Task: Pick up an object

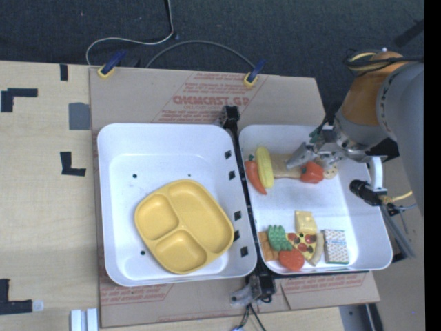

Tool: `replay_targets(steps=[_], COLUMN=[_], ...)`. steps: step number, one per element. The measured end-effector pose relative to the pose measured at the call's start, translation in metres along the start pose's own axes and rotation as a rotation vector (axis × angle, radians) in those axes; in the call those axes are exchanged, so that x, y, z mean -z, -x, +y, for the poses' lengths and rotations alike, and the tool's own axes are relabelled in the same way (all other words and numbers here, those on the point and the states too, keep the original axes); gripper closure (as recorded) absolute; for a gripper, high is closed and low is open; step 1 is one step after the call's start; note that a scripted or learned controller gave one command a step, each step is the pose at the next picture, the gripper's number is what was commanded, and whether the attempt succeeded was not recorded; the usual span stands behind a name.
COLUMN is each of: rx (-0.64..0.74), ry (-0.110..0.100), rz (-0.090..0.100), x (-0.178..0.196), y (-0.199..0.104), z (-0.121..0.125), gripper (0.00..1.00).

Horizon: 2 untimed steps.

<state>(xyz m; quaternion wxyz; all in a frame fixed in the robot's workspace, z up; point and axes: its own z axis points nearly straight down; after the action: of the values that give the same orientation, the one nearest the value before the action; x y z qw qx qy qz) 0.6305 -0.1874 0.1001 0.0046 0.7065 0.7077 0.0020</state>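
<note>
At the upper part of the right bin (358, 250), a small red toy (312, 173) lies on the bin floor, touching a tan piece (286, 167) beside it. My gripper (318, 154) sits low right over it. Whether my fingers are spread or closed on it I cannot tell. Judged so, the approach is made; grasp and lift remain. Other toys (303, 243) lie well apart, toward the bin's near edge.

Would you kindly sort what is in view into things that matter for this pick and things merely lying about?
In play:
- end effector, low in the right bin
- red toy right beneath it
- yellow piece beside it

Lying about:
- yellow divided tray in the left bin
- toy food pile
- cardboard sheet
</note>
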Motion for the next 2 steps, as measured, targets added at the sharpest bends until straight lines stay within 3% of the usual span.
replay_targets(steps=[1,2], rx=[-0.003,0.001], ry=[-0.007,-0.009], rz=[0.001,0.002], x=[0.046,-0.017], y=[0.039,-0.017], z=[-0.025,-0.053], gripper=[0.00,0.00])
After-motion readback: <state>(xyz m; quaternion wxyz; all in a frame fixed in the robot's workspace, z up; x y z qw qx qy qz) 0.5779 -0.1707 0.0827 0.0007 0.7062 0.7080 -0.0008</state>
